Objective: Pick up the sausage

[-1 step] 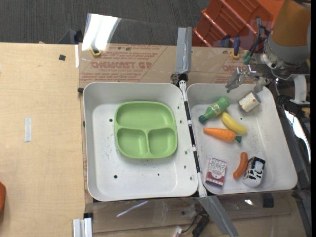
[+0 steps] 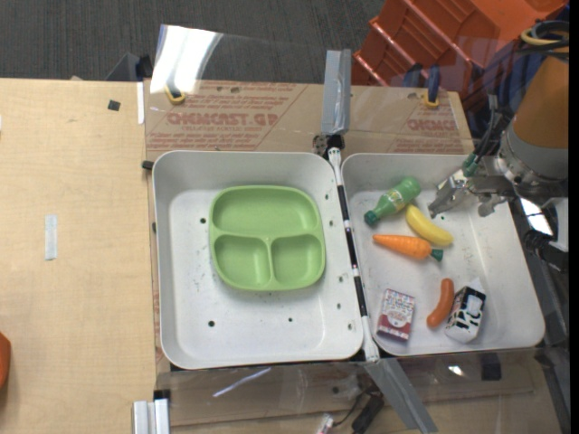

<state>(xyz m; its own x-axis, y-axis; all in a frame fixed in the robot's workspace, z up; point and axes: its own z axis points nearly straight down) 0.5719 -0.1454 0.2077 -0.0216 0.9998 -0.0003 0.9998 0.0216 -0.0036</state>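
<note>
Smooth orange-red plastic sausage [image 2: 441,303] lies in the shallow white right bin [image 2: 507,337]; the metal two-finger gripper [image 2: 450,193], fingers spread, hovers above.

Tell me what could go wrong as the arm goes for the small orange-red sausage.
The small orange-red sausage lies right beside the black-and-white milk carton, so the fingers could catch the carton instead. The gripper hovers over the yellow banana, far from the sausage, so descending here would likely hit the banana.

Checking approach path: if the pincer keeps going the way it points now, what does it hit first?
Probably the banana: the pincer points down-left, just above its upper end. Sausage lies off that line, nearer the front. Depth unclear.
</note>
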